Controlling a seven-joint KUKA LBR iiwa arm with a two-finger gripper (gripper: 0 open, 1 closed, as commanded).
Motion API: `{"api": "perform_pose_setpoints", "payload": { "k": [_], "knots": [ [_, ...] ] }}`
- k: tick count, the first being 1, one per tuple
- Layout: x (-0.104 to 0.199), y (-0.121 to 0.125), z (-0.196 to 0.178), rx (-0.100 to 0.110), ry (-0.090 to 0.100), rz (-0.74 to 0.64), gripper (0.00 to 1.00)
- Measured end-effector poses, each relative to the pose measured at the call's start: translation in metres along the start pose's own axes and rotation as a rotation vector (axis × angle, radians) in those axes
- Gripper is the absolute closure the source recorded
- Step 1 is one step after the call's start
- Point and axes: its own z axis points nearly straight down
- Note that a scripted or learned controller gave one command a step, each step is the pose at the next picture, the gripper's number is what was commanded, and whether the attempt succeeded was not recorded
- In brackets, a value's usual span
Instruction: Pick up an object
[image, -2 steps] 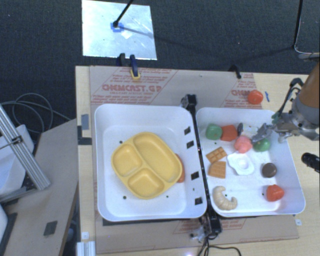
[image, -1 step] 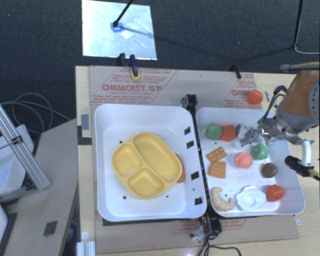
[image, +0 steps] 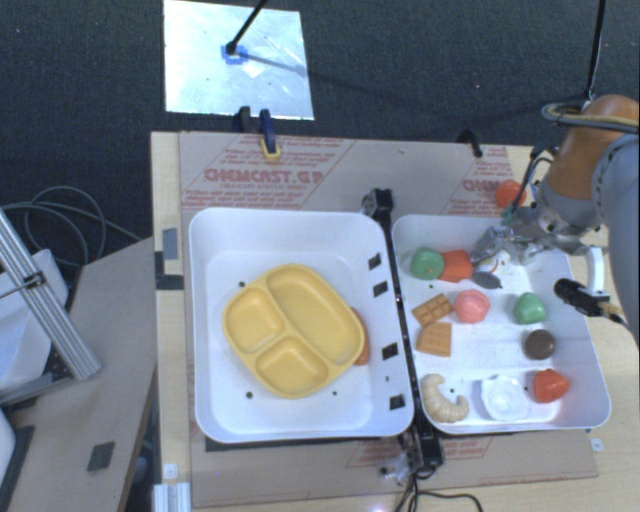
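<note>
Orange and blocky, a small toy lies in the right bin near its far left corner, touching a green ball. Just beside it to the right, the gripper hangs low over the bin floor, its grey fingers slightly apart, clamped on nothing. A yellow divided plate fills the left bin.

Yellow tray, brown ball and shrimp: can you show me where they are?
yellow tray (image: 290, 330), camera view, middle divider of the tray.
brown ball (image: 539, 344), camera view, top of the ball.
shrimp (image: 444, 398), camera view, middle of its curved body.
</note>
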Motion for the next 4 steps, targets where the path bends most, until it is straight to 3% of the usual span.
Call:
{"api": "perform_pose_setpoints", "payload": {
  "k": [1, 2, 3, 4],
  "knots": [
    [-0.001, 0.000, -0.012, -0.007, -0.004, -0.002, 1.00],
    [0.033, -0.065, -0.130, -0.010, -0.002, 0.004, 1.00],
    [0.112, -0.060, -0.119, 0.000, 0.002, -0.006, 1.00],
    [0.172, -0.082, -0.103, 0.002, 0.002, -0.004, 1.00]
  ]
}}
